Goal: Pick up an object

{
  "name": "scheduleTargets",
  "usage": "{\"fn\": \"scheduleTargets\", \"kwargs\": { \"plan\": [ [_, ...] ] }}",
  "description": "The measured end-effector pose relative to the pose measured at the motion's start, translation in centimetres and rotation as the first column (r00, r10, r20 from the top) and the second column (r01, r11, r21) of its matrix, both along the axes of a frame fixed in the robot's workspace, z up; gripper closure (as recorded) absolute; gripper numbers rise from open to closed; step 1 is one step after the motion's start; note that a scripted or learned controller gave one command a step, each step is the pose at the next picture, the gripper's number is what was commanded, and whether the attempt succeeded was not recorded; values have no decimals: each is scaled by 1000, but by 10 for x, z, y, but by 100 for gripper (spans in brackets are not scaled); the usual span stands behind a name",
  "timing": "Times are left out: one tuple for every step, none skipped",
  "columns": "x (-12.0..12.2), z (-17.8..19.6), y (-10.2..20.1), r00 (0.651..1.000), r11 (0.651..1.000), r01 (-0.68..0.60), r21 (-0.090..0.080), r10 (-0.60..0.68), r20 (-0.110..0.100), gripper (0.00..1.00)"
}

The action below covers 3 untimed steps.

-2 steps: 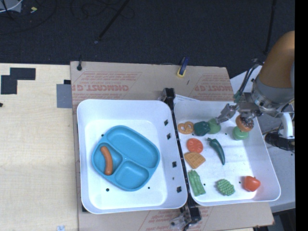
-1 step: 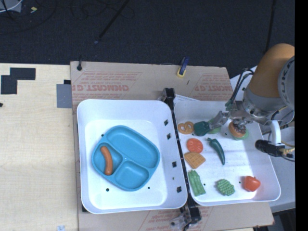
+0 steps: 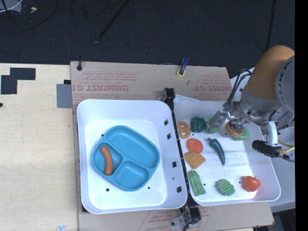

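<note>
My gripper [image 3: 228,120] is low over the far right part of the right bin [image 3: 267,196]. It is directly above a small brown-and-green round item [image 3: 237,132] and next to a pale green piece [image 3: 211,126]. Nothing shows as lifted. Several toy foods lie in this bin: a pretzel [image 3: 184,128], a dark green pepper [image 3: 197,124], a red tomato slice [image 3: 194,145], a green chili [image 3: 217,150], a waffle [image 3: 194,160], a green pickle [image 3: 196,183], a bumpy green piece [image 3: 224,187] and a red fruit [image 3: 251,183].
The left bin [image 3: 91,114] holds a blue divided plate [image 3: 134,150] with a sausage [image 3: 107,160] in its left compartment. A black ridge [image 3: 175,143] separates the bins. A black part of the arm [image 3: 267,148] hangs over the right bin's right rim.
</note>
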<state>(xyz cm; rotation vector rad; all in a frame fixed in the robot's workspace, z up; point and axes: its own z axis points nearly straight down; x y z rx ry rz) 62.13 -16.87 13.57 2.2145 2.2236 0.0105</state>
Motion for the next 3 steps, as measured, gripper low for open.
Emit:
{"fn": "scheduleTargets", "kwargs": {
  "plan": [
    [-1, 7, -2, 1000, 1000, 2, -1, -2, -4, 100],
    [2, 66, 6, 1000, 1000, 4, -3, -4, -3, 100],
    [2, 94, 5, 1000, 1000, 4, -2, -4, -5, 100]
  ]
}}
